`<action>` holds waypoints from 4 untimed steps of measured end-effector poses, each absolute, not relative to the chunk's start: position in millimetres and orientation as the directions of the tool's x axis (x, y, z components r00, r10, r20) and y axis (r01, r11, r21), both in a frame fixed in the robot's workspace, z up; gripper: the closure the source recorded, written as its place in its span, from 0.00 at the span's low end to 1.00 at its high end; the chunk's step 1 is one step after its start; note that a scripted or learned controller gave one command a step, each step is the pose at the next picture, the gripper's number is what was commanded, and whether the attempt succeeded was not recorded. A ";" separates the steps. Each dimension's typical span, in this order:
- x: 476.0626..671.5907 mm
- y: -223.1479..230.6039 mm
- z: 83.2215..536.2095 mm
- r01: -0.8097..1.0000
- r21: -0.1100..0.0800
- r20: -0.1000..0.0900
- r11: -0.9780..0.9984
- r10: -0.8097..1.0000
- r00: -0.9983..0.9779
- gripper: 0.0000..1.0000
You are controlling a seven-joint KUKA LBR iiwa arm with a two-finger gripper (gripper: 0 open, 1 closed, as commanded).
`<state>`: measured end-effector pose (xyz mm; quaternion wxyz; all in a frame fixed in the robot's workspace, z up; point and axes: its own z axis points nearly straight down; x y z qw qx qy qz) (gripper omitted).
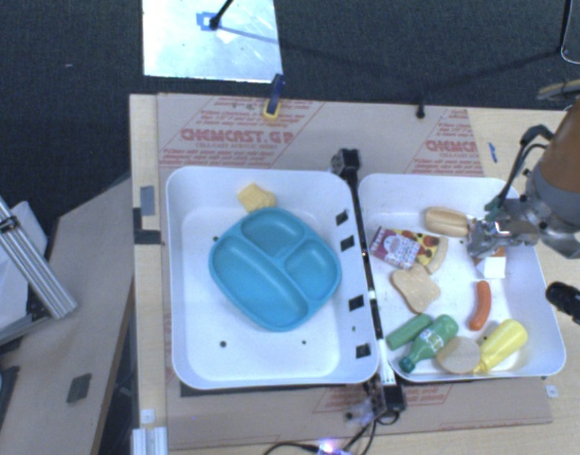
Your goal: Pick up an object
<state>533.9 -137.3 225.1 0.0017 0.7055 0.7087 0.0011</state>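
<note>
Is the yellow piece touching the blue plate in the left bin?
Apart. The camera view shows white bin floor between the yellow piece and the blue plate.

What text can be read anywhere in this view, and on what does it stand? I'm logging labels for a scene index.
"CHEMCAST GP": red print on the brown sheet under the bins, behind the left bin.
Same red print repeats behind the right bin, too faint and skewed to read surely.
Red packet in the right bin: printing too small to read.
</note>
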 end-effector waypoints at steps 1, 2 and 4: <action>517.5 -94.9 223.2 1.000 0.001 0.000 0.005 1.000 -0.005 1.00; 515.0 -40.6 214.2 1.000 0.001 0.002 0.008 1.000 -0.008 1.00; 503.1 -28.0 230.0 1.000 0.001 0.000 0.004 1.000 -0.004 1.00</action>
